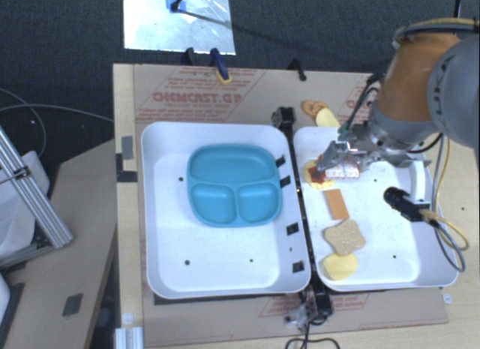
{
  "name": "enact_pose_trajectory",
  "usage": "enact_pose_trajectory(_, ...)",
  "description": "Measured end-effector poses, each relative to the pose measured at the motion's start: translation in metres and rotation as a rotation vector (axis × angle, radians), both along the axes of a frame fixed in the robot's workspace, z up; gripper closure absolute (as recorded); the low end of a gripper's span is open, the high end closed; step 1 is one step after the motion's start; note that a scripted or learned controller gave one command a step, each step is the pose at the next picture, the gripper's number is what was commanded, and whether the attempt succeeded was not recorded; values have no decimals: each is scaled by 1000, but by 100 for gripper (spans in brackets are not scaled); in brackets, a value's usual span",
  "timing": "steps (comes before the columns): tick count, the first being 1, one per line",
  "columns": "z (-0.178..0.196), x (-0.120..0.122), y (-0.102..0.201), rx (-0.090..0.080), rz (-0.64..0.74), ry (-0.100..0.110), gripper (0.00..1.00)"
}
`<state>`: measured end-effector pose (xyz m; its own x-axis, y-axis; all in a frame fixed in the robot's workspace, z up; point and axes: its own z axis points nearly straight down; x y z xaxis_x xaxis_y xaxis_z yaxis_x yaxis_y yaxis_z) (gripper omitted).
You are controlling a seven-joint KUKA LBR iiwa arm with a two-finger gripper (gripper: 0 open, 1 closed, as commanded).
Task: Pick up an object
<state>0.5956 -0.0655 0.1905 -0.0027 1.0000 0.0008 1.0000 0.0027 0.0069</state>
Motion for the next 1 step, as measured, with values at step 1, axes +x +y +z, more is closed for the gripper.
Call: enact_pose_trajectory(1, 146, -87, 61, 4, 8, -10, 100)
